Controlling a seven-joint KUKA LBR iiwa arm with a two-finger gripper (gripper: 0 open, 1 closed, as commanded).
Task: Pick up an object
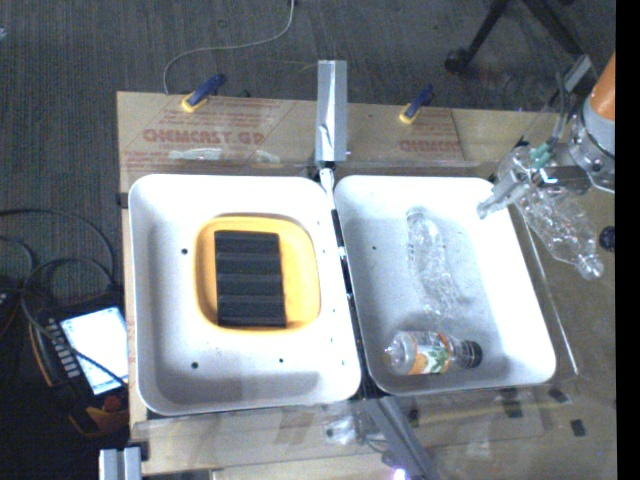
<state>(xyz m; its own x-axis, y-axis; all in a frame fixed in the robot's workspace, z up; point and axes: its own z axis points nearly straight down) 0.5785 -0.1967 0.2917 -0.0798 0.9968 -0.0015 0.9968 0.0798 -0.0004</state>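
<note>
My gripper (522,186) hangs over the right rim of the right bin (385,268), below the arm's orange band. A clear crinkled plastic bottle (566,230) sits right against its lower side, slanting down to the right past the bin's rim. Whether it is gripped I cannot tell. Inside the right bin a second clear bottle (430,260) lies lengthwise in the middle. A bottle with an orange label and dark cap (434,353) lies on its side near the front wall.
The left bin (160,298) holds a yellow tray with a black ribbed block (250,278) in it. A metal post (331,113) stands behind the seam between the bins. Two blue-and-yellow clamps (203,91) grip the bench's back edge.
</note>
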